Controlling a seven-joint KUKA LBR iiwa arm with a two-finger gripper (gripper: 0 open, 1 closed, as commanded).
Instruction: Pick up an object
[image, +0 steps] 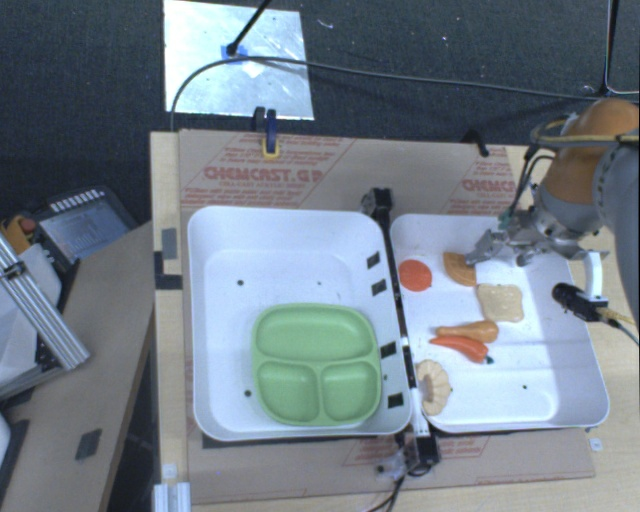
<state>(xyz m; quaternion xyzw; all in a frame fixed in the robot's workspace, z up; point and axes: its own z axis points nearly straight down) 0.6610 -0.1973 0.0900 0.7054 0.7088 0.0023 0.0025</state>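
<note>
Looking down at a slant on the table (330, 160), brown board under two shallow white bins side by side. In the left bin (215, 300): a green divided tray (315, 360), three compartments, sitting toward the near right part of the bin floor. Over in the right bin (560, 390): a handful of small toy foods. Round red slice (415, 274) near the divider, at the far left of that bin. Just right of it, an orange wedge-shaped piece (459, 268). Below and right of that, a pale tan slab like bread (500, 301). Nearer still, an orange carrot-like piece (468, 331) lying across, touching or nearly touching a red pepper-like piece (460, 347) right beneath it. Down by the near left corner, a pale ruffled piece (433, 385) against the divider.

Reaching in from the right: grey arm with orange band (590, 150), wrist angled down and leftward over the far part of the right bin. Gripper (490, 245) low, just beside the orange wedge, tips pointing toward it. Fingers too small and blurred to judge, cannot tell how far apart, cannot tell whether anything sits between them. Wedge appears to lie on the bin floor, at or just under the tips.

Beyond the bins: a shiny metal sheet (240, 55) on dark floor, cable looping past
</note>
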